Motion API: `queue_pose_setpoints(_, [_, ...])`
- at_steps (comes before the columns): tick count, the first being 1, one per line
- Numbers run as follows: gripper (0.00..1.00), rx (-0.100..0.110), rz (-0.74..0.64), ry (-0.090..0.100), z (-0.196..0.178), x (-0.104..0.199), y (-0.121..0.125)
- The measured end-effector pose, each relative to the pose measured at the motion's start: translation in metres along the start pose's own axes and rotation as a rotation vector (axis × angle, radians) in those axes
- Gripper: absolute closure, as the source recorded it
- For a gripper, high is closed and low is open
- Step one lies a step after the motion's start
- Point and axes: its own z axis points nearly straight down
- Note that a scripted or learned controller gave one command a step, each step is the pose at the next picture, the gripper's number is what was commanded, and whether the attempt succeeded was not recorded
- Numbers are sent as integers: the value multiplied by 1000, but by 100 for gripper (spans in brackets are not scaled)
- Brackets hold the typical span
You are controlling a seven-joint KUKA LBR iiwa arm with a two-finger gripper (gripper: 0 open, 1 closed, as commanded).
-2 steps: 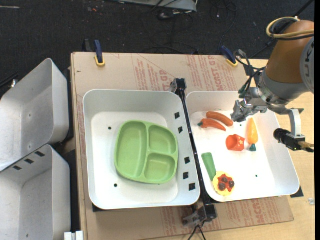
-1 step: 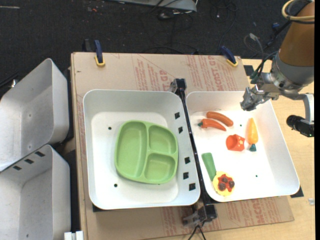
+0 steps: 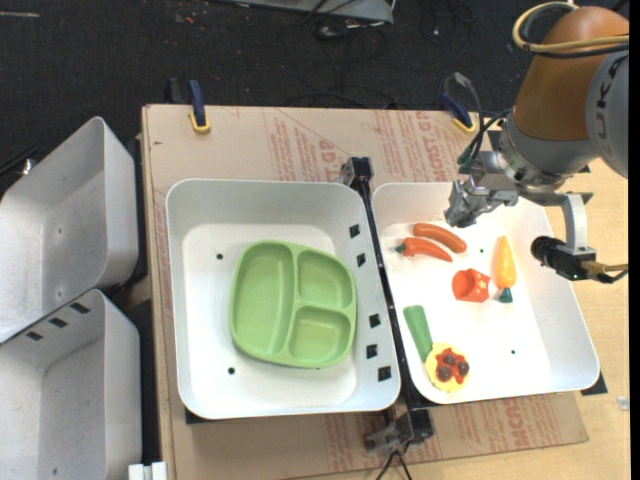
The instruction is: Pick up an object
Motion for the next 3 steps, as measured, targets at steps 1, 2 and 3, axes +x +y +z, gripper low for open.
queue_pose_setpoints(1, [100,1,-3,2,13,58,9])
queue_pose_setpoints(2, [100,-1,-2,1,4,109,14])
queue_pose_setpoints(3, [100,0,-2,1,18,165,19])
